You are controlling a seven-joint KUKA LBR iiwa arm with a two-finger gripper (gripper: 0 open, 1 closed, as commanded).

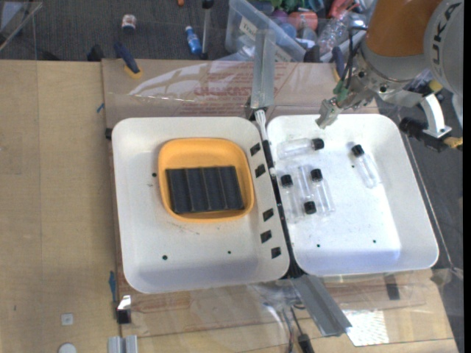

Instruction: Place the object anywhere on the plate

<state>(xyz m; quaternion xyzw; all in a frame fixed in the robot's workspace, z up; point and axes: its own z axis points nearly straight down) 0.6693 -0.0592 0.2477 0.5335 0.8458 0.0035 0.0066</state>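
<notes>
- I see the left bin point(140, 256) holding the orange plate point(204, 151), a dark ridged block on it.
- In the right bin point(383, 234) lie clear vials with black caps; the nearest vial point(303, 147) lies just below and left of my gripper point(326, 116), long axis roughly left-right.
- Whether the gripper is spread or clenched I cannot tell; I see nothing in it.

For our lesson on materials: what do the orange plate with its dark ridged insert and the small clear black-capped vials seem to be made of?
Orange plate: likely plastic, smooth even colour, soft sheen. Dark ridged insert: matt, perhaps rubber or plastic; unclear. Clear black-capped vials: transparent, the white bin visible through them, glass or clear plastic; caps look like plastic.
</notes>
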